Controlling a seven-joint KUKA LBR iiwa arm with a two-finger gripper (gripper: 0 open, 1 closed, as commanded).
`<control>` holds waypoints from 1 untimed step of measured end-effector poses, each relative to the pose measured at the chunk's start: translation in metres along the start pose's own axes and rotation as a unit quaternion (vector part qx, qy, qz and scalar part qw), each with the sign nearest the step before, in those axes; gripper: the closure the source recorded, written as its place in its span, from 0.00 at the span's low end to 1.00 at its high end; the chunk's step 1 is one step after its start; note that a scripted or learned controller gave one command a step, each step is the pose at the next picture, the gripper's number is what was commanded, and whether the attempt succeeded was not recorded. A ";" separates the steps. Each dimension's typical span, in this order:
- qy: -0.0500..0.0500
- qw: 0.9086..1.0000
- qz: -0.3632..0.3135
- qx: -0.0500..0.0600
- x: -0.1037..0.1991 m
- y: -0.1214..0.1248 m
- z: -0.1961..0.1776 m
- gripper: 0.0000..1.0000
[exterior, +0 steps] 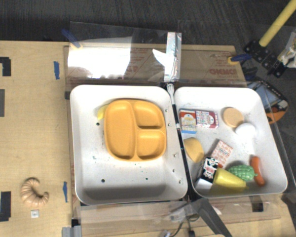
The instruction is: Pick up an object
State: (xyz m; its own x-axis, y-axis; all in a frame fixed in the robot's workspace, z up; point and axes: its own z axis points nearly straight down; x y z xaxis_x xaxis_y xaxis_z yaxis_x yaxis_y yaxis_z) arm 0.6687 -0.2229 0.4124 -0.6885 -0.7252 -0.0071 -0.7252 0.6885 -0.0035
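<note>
The right bin (270, 147) holds several toy foods. A red and white box (197, 119) lies at its back left, with a round tan biscuit (232, 116) and a white egg-like ball (245, 130) to its right. A yellow lump (194, 149) rests by the left wall. A pink and white packet (221, 153), a black and white carton (209, 169), a yellow cone (229, 179), a green bumpy piece (241, 172) and an orange carrot (257, 170) crowd the front. The left bin (89, 172) holds an orange divided plate (135, 129).
A tan croissant toy (34, 191) lies on the wooden bench at the front left, outside the bins. A clear plastic sheet (118, 58) stands behind the bins. A yellow pole (281, 18) and loose gear sit on the floor at the back right.
</note>
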 end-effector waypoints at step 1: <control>0.001 0.983 -0.184 -0.003 0.000 0.000 0.013 1.00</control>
State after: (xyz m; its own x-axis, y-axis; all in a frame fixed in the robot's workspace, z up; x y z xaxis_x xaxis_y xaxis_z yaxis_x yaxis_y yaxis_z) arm 0.6683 -0.2229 0.3996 -0.3796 -0.9251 -0.0055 -0.9251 0.3796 0.0005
